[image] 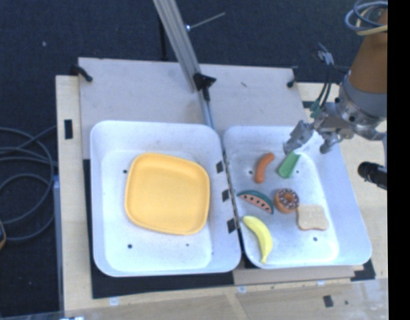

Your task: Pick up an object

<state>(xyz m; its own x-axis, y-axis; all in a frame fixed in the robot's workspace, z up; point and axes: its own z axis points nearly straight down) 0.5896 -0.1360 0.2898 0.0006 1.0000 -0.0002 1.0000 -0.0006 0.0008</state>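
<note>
While hovering over the right bin (338, 245) — jaws spread, gripping nothing, above a green item (289, 165), perhaps a pickle. Nearby: sausage (262, 168), donut (286, 200), banana (259, 237).

Arm (368, 65) cut off at top right; green item (289, 165) partly hidden by gripper (313, 139)

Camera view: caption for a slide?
Gripper open above right bin of toy food; yellow plate in left bin.

Open hand (313, 139) hovers, seemingly just above green piece (289, 165)
</note>
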